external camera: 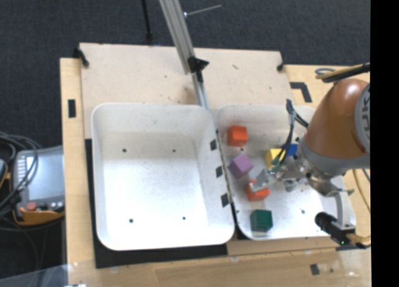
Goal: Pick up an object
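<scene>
Red block (256, 191) sits in the right bin (305, 229), just under our gripper (265, 183), near the purple block (240, 165) and green block (261, 219). We can't tell the gripper's state from this camera view. We'd guess it's light, rigid and maybe slick, so grab two flat opposite faces.

The pale wooden surface (72, 155) carries a lighter board (143, 77) at its far side and two shallow white bins side by side; the right bin (262, 117) sits beneath the tool (265, 183); the left bin (156, 173) lies beside it, touching.
</scene>
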`<state>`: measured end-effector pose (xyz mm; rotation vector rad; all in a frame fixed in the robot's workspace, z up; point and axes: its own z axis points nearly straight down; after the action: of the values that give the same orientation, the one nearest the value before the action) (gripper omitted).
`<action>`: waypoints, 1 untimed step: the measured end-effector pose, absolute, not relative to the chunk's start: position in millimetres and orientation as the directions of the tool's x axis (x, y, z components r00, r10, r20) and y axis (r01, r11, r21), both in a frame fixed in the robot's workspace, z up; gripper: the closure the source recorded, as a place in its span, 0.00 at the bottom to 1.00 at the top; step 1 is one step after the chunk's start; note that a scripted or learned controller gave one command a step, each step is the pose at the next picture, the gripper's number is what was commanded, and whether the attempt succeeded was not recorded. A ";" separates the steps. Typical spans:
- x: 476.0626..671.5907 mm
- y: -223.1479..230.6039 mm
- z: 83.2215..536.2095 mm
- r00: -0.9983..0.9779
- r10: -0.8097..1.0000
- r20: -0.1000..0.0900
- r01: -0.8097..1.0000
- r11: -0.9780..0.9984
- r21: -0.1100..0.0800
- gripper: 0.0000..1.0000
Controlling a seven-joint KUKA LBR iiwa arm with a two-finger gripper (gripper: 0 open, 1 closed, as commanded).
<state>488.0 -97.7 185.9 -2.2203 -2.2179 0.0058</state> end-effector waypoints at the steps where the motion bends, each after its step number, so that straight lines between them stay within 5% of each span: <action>1: 484.8 -105.2 141.0 0.002 1.000 0.000 1.000 -0.002 -0.005 0.00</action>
<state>484.8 -105.2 141.0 -2.2213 -2.2170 0.0056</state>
